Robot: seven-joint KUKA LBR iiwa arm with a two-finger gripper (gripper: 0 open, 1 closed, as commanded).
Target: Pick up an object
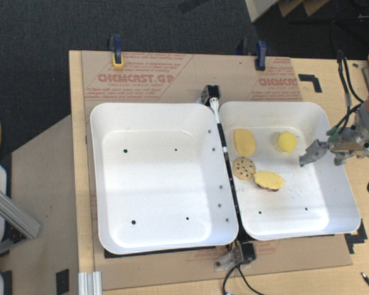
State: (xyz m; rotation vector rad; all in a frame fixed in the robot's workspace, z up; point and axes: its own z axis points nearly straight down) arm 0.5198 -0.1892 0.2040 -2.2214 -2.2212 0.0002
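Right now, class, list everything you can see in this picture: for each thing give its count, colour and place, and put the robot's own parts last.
White bins: 2, side by side on the board; left bin, right bin.
Yellow oval piece: 1, yellow, right bin, near its left wall.
Yellow round piece: 1, yellow, right bin, towards the back.
Cookie: 1, tan with dark specks, right bin, just in front of the oval piece.
Yellow flat piece: 1, yellow with a dark underside edge, right bin, beside the cookie.
Board: 1, brown with red print, under both bins.
Clamps: 2, blue, on the board's back edge; one, the other.
Gripper: 1, grey, over the right bin's right side, holding nothing visible.
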